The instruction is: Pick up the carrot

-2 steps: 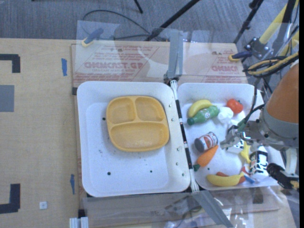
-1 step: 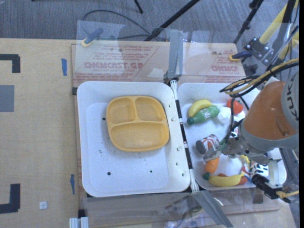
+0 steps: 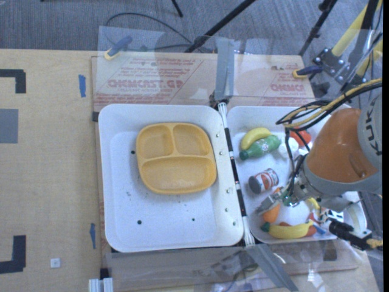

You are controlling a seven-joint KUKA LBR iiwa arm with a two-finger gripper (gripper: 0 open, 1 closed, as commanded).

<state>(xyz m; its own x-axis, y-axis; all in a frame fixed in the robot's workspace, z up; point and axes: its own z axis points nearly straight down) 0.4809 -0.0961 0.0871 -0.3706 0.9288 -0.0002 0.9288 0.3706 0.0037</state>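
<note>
Near the front of the right bin, the carrot is lying, short and orange, just above a yellow banana. Over it the gripper is hanging; whether it is gripping anything, I cannot tell.

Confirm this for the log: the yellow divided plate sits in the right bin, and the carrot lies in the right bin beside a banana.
Not quite. The camera view shows the yellow divided plate in the left bin, not the right one. The rest stands: the carrot lies in the right bin beside a banana.
</note>
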